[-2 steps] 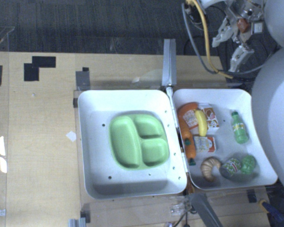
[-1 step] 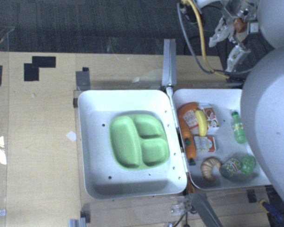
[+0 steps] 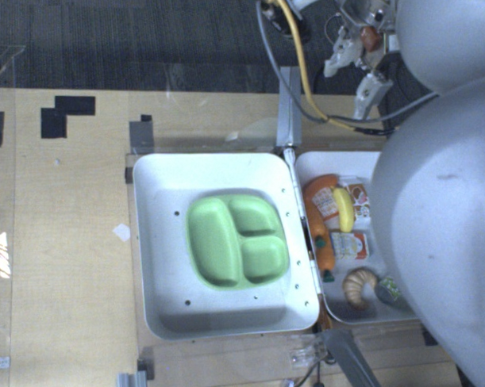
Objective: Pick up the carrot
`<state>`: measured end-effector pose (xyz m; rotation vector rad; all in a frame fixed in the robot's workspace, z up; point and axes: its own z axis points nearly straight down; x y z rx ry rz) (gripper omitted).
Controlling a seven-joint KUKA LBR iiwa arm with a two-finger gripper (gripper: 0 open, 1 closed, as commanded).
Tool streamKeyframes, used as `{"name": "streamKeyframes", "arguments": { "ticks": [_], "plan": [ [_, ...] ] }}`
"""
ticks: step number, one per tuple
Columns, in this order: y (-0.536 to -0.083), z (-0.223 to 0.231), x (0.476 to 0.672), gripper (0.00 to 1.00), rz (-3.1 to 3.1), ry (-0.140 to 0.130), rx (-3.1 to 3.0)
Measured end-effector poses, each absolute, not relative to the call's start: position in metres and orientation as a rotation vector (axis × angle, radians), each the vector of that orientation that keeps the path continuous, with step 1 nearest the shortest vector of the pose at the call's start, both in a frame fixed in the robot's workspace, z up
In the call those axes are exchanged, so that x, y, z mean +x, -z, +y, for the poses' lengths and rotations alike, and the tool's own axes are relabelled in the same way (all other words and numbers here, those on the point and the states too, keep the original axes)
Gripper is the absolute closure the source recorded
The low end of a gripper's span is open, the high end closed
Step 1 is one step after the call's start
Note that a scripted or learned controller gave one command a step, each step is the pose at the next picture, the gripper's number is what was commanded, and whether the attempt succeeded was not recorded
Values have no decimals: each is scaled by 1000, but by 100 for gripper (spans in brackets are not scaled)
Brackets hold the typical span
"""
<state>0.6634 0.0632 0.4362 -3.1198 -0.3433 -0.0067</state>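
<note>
Carrot (image 3: 320, 226) lies unlifted in the right bin (image 3: 342, 314), frame centre-right; pincer (image 3: 356, 83) hangs upper right, released, grasp pending.

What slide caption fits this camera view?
Gripper raised beyond the bins; carrot lies in the right bin.

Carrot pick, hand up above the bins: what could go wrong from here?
1. The carrot lies against the right bin's wall, leaving little finger room on that side.
2. The banana and small packets crowd its other side, so the hand could nudge or grab them instead.
3. The arm hides part of that bin.
</note>
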Motion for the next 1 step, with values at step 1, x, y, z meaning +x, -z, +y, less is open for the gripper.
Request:
{"name": "streamKeyframes", "arguments": {
  "ticks": [1],
  "plan": [
    [-436,111,663,0,-352,6,-3119]
  ]
}}
